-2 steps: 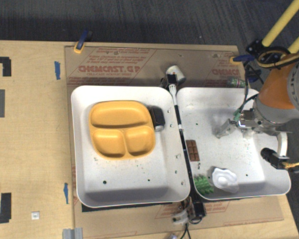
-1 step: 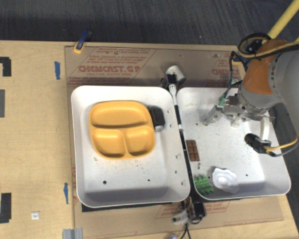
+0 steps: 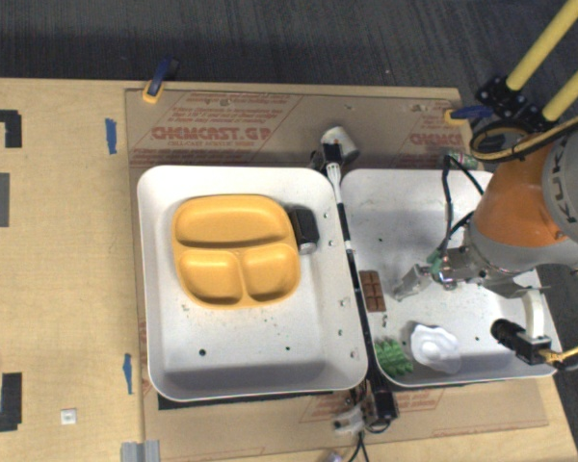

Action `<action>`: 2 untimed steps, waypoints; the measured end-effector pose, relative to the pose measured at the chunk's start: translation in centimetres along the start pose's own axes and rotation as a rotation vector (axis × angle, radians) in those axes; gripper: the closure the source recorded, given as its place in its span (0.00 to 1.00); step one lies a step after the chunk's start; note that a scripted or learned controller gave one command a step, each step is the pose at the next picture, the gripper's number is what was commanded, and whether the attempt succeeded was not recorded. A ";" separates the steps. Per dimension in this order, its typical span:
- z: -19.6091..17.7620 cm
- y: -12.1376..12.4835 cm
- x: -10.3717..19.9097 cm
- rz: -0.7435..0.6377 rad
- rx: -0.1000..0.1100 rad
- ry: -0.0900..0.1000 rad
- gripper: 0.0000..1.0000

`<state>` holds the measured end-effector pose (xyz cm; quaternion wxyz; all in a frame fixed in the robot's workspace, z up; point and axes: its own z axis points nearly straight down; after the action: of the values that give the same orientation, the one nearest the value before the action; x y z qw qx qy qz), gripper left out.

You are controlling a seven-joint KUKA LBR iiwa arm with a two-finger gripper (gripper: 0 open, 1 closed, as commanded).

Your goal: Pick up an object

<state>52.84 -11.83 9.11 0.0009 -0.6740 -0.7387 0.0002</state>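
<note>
Over the right bin [image 3: 366,200], the end effector [image 3: 411,281] hangs low; its grip state cannot be told. Near it lie a brown block [image 3: 371,291], a green piece [image 3: 393,356] and a white object [image 3: 433,346]. Left bin [image 3: 164,287]: yellow tray [image 3: 236,248], black item [image 3: 302,227].
</note>
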 end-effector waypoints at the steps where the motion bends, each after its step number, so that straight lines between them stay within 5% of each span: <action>1: 0.6 4.1 1.7 0.280 -0.003 -0.001 0.00; 2: 0.6 12.2 0.5 0.112 -0.003 -0.002 0.00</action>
<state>64.97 -10.18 8.52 -0.0008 -0.7143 -0.6999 -0.0005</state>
